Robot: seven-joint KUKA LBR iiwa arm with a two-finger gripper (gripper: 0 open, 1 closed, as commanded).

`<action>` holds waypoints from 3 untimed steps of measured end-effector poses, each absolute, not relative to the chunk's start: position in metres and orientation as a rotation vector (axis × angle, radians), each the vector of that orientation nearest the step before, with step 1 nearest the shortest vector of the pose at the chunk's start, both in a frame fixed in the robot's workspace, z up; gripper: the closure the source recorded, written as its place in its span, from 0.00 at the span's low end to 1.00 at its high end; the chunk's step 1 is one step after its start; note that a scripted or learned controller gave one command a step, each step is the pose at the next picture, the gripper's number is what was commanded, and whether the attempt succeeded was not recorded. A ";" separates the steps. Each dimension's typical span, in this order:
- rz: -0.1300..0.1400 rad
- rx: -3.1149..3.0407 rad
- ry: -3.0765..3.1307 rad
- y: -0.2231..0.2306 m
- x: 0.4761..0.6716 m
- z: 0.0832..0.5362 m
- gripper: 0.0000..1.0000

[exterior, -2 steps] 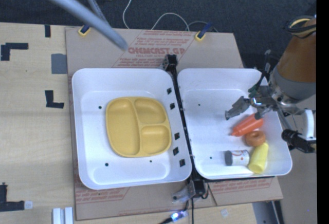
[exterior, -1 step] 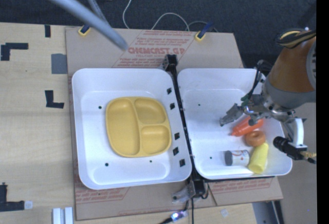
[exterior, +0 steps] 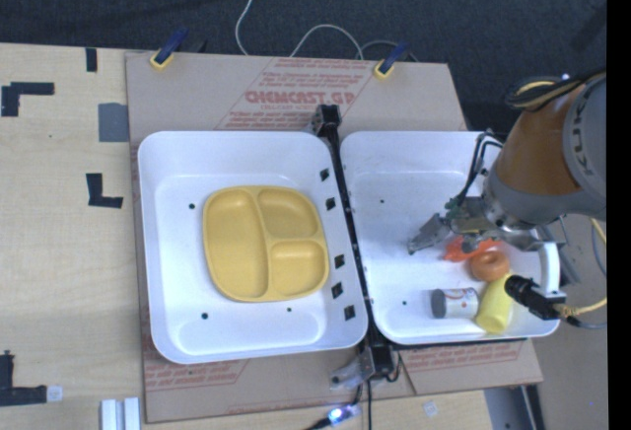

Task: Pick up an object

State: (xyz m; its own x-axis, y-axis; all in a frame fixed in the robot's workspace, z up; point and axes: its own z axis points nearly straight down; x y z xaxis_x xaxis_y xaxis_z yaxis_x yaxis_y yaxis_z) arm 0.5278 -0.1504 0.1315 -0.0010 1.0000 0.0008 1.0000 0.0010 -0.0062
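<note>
- The arm, grey with an orange band, reaches in from the right and hangs low over the right bin.
- Its end effector points toward the middle of that bin, the grey fingers close together at the tip; nothing shows between them, and how far they are parted cannot be told from this slant.
- Just behind the end effector, toward the wrist, lies a small orange-red piece (its shape is too small to make out), partly tucked under the metal.
- Right beside that, a little further back and nearer the front wall, sits a round orange object, something like a small fruit.
- Below the end effector, near the front rim of the same bin, a small white and grey cylinder lies on its side.
- Touching the cylinder's far end is a yellow object, tilted against the bin's front corner.
- A black part of the arm's fittings overlaps the yellow object's upper end.
- Well off to the side of the end effector, past the dividing rim, the left bin holds a yellow divided plate with three compartments, lying flat near the bin's middle.
- Both bins rest on a cardboard sheet on the counter, with two yellow and blue clamps at the sheet's far edge.
- A white cable loops over the far edge of the cardboard, beyond the end effector.
</note>
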 end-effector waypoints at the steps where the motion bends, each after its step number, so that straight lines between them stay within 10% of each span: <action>1: 0.003 -2.217 -2.222 -0.150 0.529 0.144 1.00; 3: -0.004 -2.222 -2.227 -0.150 0.521 0.248 1.00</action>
